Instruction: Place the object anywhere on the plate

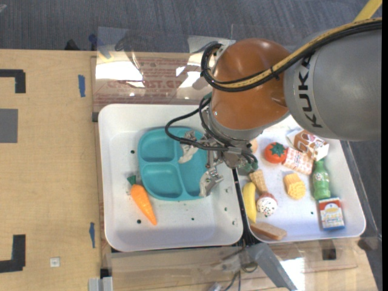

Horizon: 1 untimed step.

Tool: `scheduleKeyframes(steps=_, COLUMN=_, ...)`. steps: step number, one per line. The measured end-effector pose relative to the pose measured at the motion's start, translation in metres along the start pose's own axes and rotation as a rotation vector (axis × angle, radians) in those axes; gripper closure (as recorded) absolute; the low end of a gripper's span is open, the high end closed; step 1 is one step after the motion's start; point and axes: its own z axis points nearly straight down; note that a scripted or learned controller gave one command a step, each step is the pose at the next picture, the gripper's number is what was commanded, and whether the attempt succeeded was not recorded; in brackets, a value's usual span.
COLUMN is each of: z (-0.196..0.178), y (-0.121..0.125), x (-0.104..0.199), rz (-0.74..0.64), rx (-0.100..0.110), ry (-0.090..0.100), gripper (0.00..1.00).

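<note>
A teal divided plate lies in the middle of the left bin. An orange carrot with a green top rests on the bin floor, touching the plate's lower left corner. My gripper hangs over the plate's right edge, under the orange wrist dome. The dome and metal parts hide the plate's upper right section. I see no object between the gripper's metal parts.
The right bin holds several toy foods: a tomato, a banana, corn, a green bottle, a carton and a bread piece. The divider rim runs between the bins.
</note>
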Motion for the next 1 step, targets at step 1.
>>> scheduleKeyframes(steps=1, z=-0.0115, y=0.0004, x=-0.0022, rz=0.000, rx=0.000, ry=-0.009, gripper=1.00)
